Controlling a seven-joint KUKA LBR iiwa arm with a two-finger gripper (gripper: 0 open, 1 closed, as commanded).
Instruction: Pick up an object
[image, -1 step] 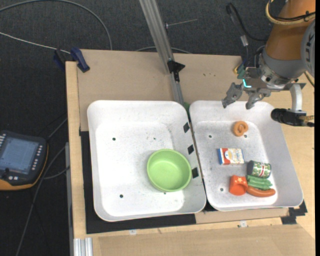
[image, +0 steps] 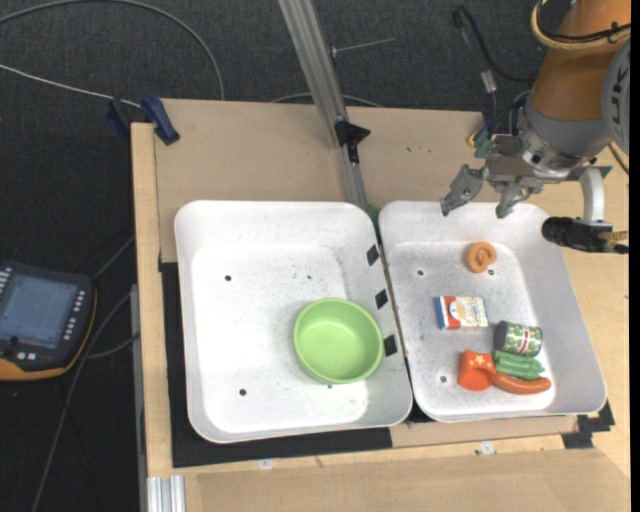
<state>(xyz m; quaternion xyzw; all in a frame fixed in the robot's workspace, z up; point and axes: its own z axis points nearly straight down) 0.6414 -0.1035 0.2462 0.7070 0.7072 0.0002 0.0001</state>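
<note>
gripper (image: 483, 198) spread, holding nothing | left bin (image: 205, 240): green bowl (image: 338, 340) | right bin (image: 575, 330): perhaps toy food

Worktop (image: 260, 150): matt, pale wood-like board. Both white bins, left (image: 200, 240) and right (image: 560, 290): smooth plastic with a faint dark speckling. Green bowl (image: 337, 340), at 5 o'clock in the left bin: smooth plastic, slight sheen. Green can (image: 518, 338): glossy. Small carton (image: 461, 312): printed card. Pole (image: 318, 70) at 12 o'clock: brushed metal. Floor (image: 60, 140): dark, rough carpet.
</note>
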